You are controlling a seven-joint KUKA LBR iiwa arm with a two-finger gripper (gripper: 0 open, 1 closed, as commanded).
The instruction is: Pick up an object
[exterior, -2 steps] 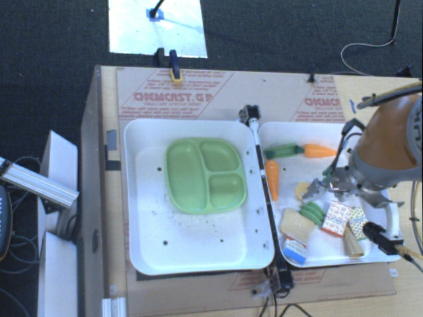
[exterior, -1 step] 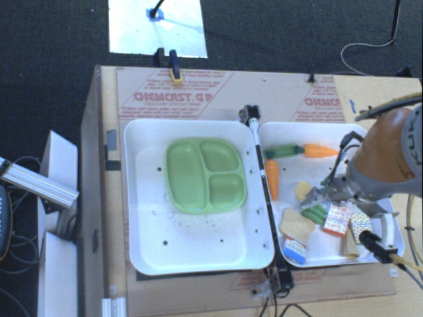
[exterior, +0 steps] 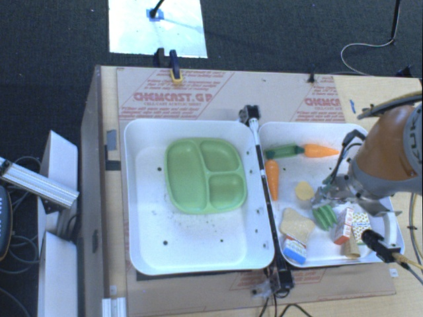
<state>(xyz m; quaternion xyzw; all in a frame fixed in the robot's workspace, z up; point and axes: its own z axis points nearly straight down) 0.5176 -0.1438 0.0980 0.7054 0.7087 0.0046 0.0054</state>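
The left bin (exterior: 142, 177) holds a green divided plate (exterior: 205, 176). The right bin (exterior: 301, 129) holds a carrot with a green top (exterior: 317, 151) along its upper side, a second carrot (exterior: 271, 179) by the shared wall, a yellow round piece (exterior: 304, 191), a tan slice (exterior: 297, 224), a blue-and-red packet (exterior: 295, 249) and a colourful carton (exterior: 350, 224). The gripper (exterior: 328, 195) sits low at mid-right of the frame, just above a green piece (exterior: 324, 215); the arm (exterior: 390, 150) covers that bin's right side, and whether the pincer is spread or pressed together cannot be told. Both bins rest on a printed board (exterior: 192, 94), with a white sheet (exterior: 158, 18) in the upper left.
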